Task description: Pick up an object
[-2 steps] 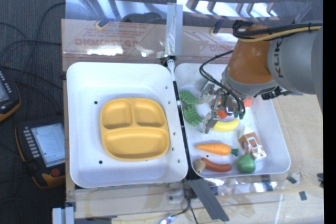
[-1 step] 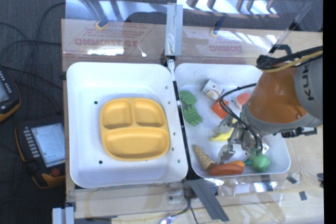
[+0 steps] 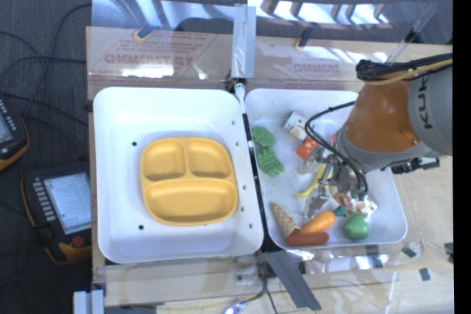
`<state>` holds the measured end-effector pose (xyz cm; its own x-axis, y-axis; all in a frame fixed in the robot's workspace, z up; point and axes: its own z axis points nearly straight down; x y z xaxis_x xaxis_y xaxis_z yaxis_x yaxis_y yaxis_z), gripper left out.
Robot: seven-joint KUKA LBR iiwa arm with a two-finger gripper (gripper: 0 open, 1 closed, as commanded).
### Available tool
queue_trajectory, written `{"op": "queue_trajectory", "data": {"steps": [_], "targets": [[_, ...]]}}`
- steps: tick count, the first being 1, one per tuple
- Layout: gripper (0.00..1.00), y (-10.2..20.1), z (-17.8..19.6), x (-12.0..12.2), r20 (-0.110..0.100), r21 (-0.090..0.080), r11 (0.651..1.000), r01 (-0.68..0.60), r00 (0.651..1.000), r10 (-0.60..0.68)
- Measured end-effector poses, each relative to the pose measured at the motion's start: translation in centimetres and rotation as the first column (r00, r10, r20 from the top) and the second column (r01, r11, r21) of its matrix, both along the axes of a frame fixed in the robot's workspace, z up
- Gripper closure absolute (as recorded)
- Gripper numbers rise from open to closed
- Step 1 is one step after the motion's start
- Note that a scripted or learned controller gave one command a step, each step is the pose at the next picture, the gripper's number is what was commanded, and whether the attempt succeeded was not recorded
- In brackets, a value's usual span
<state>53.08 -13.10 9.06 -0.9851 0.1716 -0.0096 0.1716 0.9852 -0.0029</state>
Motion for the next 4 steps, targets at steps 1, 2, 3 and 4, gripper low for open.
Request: {"op": "queue_trajectory", "data": {"steps": [1,2,3,4], "targets": [[0.0,1.1,0.0,2.3,0.002,0.0,1.0,-0.002,1.0,0.002],[0.0,1.8,0.0,7.9,0.006,0.003,1.0,-0.002,1.0,0.002],[0.0,2.1,0.0,6.6,0.009,0.006,0.989,0.146,0.989,-0.146],[1.0,2.2,1.1,6.7,0.012,0.005,0.989,0.145,0.989,-0.146]]}}
